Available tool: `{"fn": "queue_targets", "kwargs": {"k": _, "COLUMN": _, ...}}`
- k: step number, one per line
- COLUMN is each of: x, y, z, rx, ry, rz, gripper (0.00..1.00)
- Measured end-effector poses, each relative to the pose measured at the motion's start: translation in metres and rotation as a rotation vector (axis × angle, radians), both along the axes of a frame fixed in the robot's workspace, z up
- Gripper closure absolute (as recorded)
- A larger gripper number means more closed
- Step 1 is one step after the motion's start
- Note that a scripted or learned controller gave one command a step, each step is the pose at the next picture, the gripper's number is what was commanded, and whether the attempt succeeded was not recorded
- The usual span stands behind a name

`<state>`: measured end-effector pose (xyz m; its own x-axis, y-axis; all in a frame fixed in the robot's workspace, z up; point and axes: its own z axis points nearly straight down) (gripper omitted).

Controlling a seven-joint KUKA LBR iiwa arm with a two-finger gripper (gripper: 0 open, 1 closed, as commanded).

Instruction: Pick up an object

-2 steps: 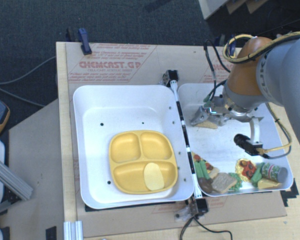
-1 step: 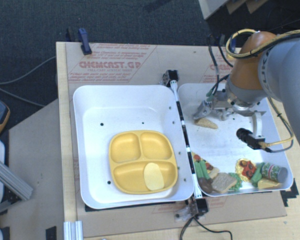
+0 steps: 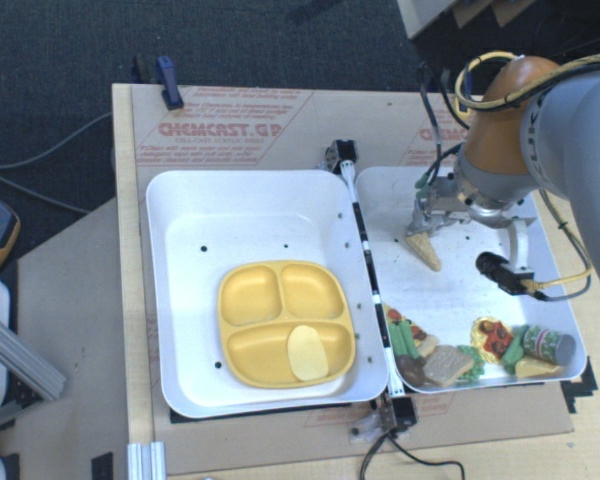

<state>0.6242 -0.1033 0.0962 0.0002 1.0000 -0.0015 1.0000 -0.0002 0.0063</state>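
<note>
Camera view: in the right bin [image 3: 400, 193], the gripper [image 3: 427, 230] sits directly over a tan wedge [image 3: 424, 250], finger state indeterminate; grasp step underway, next requiring 1 confirmed pinch and lift.

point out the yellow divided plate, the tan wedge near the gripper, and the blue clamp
yellow divided plate [image 3: 248, 296]: camera view, upper-left compartment floor.
tan wedge [image 3: 424, 249]: camera view, middle of its body, right bin.
blue clamp [image 3: 169, 83]: camera view, middle of its handle, bench's far-left corner.
</note>
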Motion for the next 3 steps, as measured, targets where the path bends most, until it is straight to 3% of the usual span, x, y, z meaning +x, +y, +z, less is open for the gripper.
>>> {"fn": "queue_targets", "kwargs": {"k": 1, "x": -0.058, "y": 0.039, "z": 0.119, "rx": 0.003, "ry": -0.001, "rz": 0.004, "gripper": 1.0}}
{"fn": "queue_targets", "kwargs": {"k": 2, "x": -0.034, "y": 0.101, "z": 0.12, "rx": 0.003, "ry": 0.003, "rz": 0.008, "gripper": 1.0}}
{"fn": "queue_targets", "kwargs": {"k": 3, "x": -0.025, "y": 0.037, "z": 0.134, "rx": -0.001, "ry": 0.002, "rz": -0.005, "gripper": 1.0}}
